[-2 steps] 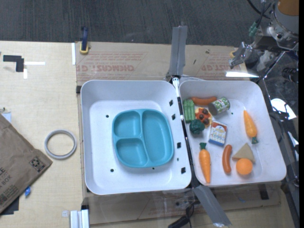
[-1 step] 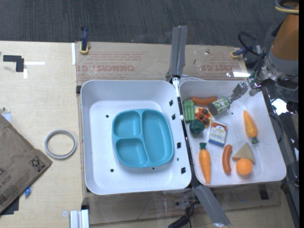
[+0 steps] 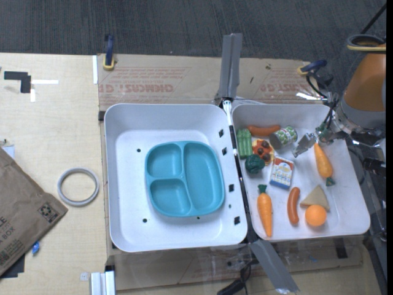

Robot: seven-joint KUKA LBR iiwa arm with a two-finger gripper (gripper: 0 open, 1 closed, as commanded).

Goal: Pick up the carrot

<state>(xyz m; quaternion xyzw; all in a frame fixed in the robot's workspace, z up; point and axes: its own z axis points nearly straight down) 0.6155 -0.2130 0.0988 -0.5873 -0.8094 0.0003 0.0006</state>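
As it lies: carrot | orange, green top | right bin

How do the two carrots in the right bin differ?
The front carrot lies near the bin's left wall, almost straight, leaf end toward the back. The back carrot lies near the gripper, tilted, with its leaf end toward the front. Both are orange with green tops and similar in size.
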